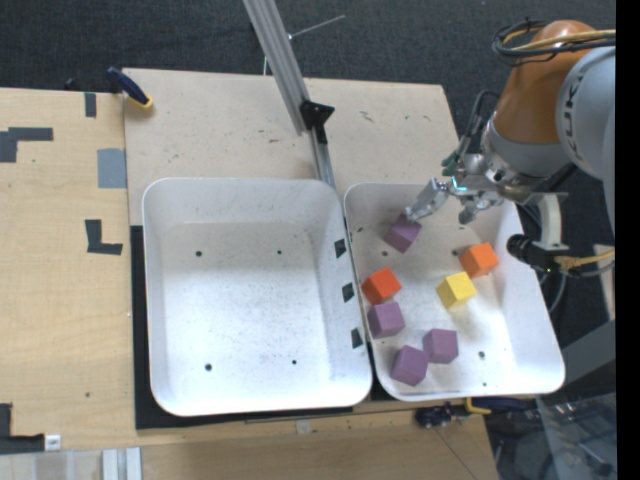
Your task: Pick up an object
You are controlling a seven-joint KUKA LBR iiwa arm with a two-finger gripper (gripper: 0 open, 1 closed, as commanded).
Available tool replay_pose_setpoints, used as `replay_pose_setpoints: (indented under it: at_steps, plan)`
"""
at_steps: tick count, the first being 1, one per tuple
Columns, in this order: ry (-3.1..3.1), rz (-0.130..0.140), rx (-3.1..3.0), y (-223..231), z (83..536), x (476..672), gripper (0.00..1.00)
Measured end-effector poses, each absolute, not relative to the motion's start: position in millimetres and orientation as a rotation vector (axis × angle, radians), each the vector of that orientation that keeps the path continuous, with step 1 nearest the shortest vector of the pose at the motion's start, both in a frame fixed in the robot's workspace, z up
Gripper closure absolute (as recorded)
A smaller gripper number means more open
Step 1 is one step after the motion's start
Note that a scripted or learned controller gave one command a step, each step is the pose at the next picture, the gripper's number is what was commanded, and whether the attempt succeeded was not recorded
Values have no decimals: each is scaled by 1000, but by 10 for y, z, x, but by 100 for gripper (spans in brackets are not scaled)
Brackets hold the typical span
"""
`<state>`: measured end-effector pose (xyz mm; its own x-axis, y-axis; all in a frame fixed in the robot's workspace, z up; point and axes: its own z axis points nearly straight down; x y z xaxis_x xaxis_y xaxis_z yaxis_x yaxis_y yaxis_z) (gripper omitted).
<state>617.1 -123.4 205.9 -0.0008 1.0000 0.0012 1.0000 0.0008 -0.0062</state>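
Right bin [520,363]: seven cubes spread out, open floor along far rim and near-right corner. Gripper [447,200] low over far part of right bin, fingers apart, nothing between them. Purple cube [403,234] just beside left fingertip, toward left rim. Orange cube [479,259], yellow cube [456,289] nearer right rim. Left bin [160,218] holds nothing but speckled floor.
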Motion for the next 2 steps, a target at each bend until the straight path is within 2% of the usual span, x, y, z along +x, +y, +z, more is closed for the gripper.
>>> replay_pose_setpoints:
  at_steps: [1,2]
  plan:
    - [-2223,1,-2218,-1233,2089,6182,0]
    - [-2221,8,-2216,-1213,1575,6267,0]
